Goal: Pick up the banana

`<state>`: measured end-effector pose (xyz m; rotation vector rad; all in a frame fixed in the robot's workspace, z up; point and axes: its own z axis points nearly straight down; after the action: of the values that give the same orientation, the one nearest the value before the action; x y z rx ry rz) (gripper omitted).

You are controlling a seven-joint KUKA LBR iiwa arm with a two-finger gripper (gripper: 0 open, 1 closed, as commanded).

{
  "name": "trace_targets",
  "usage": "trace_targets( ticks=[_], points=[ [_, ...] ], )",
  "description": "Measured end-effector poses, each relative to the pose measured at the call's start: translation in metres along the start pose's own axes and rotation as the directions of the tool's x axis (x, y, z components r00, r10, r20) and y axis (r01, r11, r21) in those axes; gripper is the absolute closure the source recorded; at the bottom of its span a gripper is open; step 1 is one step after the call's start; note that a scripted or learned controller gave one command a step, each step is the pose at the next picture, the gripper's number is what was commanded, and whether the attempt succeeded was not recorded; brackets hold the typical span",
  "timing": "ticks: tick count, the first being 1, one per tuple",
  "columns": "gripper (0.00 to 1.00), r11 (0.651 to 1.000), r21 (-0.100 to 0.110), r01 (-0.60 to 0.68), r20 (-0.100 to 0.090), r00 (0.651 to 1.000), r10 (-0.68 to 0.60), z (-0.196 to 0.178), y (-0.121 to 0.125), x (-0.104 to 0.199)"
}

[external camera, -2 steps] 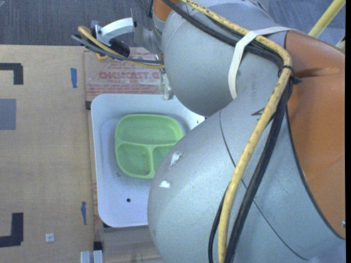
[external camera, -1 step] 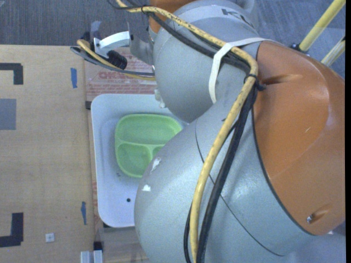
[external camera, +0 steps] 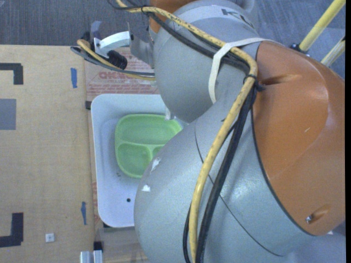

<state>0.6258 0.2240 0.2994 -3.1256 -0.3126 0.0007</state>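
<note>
The grey arm (external camera: 219, 147) covers the right half of the white bin (external camera: 104, 163) and part of the green divided plate (external camera: 140, 141) — whatever lies beneath it cannot be told.

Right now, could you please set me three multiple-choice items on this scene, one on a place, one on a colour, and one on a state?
1. Where does the green divided plate lie?
A. In the white bin
B. On the cardboard sheet
C. On the grey floor

2. What colour is the cable running along the arm?
A. Blue
B. Yellow
C. Red

3. How is the green divided plate seen?
A. Fully in sight
B. Flipped upside down
C. Partly hidden by the arm

Answers:
1. A, the bin's white rim and floor surround the plate.
2. B, a yellow cable runs down the arm's grey casing.
3. C, the grey arm covers the plate's right part, while its compartments face up.
</note>
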Motion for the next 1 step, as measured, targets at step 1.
trace_targets(
  ticks=[1],
  points=[
    [0.00, 1.000, 0.002, 0.007, -0.010, 1.000, -0.007, 0.1779, -0.0037, -0.0154]
  ],
)
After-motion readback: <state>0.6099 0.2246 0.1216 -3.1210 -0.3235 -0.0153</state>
